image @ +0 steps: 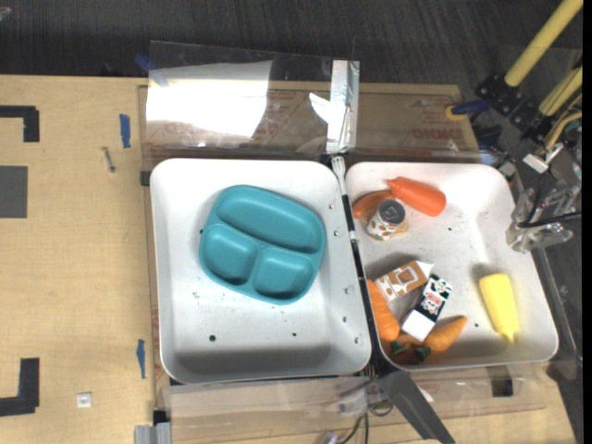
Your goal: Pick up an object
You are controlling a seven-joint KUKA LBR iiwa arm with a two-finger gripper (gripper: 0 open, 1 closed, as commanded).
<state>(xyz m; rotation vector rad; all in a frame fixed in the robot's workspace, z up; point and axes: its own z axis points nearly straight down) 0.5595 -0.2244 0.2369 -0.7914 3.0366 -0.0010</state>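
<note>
Nearest the camera, in the right bin [532, 336], toy carrots [444, 333] and small cartons [427, 308] lay crowded together, a yellow corn cob [499, 303] apart beside them. The left bin [176, 276] held a teal divided plate [263, 242]. Farther back sat another carrot [416, 193] and a small can [388, 216]. The gripper [541, 225] hovered at the right rim; whether its jaws were open or closed could not be told. A grab into the clutter risked slipping.

Divided tray [262, 243] in left bin [176, 276], toy food in right bin [481, 188], corn [499, 303] nr its right wall.
</note>
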